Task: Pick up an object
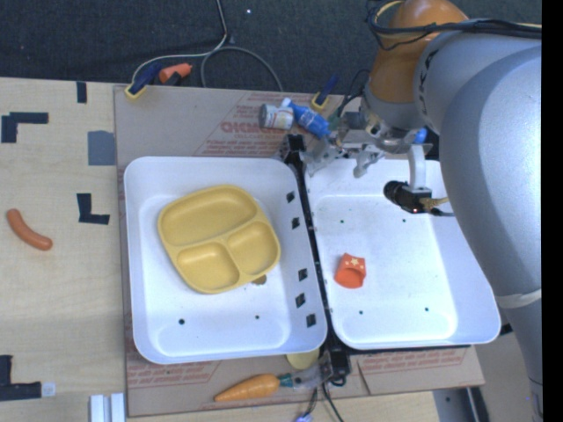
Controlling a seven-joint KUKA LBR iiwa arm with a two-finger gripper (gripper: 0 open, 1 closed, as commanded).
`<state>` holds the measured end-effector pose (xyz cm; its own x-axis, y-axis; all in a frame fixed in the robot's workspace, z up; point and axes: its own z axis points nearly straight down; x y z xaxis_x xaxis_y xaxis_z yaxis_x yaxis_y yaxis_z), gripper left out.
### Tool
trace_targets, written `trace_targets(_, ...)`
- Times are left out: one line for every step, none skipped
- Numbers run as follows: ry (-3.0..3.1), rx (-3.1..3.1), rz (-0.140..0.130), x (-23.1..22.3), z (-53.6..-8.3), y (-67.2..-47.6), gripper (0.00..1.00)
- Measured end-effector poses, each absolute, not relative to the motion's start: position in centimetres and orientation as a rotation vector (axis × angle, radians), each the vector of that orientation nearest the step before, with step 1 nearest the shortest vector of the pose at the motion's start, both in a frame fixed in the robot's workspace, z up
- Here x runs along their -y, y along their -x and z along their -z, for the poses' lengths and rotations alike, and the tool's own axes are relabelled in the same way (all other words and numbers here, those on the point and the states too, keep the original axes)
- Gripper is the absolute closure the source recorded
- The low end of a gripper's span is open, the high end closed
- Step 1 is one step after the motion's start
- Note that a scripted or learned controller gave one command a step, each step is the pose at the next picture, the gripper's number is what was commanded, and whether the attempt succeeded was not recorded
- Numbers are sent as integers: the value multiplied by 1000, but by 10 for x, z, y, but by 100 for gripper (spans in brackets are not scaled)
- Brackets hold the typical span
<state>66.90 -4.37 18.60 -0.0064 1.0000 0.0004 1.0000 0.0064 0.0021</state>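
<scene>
1. The orange object [350,272] lies in the right bin [457,323], near its middle.
2. It is stubby; no clear long axis or heading can be told.
3. The gripper [365,152] hangs over that bin's far edge, its state unreadable.

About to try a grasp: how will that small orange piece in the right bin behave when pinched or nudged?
The orange piece looks small and probably light, so a nudge could slide it across the smooth right bin. Its rounded base may roll. It lies alone, apart from the walls.

yellow tray [220,238] left bin [141,236], orange cup [350,272] right
</scene>
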Motion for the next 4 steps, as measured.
trace_targets(-2232,-2218,11,123,-86,-619,0)
trace_targets(-2219,-2216,-4,115,-87,-523,0)
trace_targets(-2214,-2212,-7,95,-87,-486,0)
trace_targets(-2223,-2222,1,98,-86,-505,0)
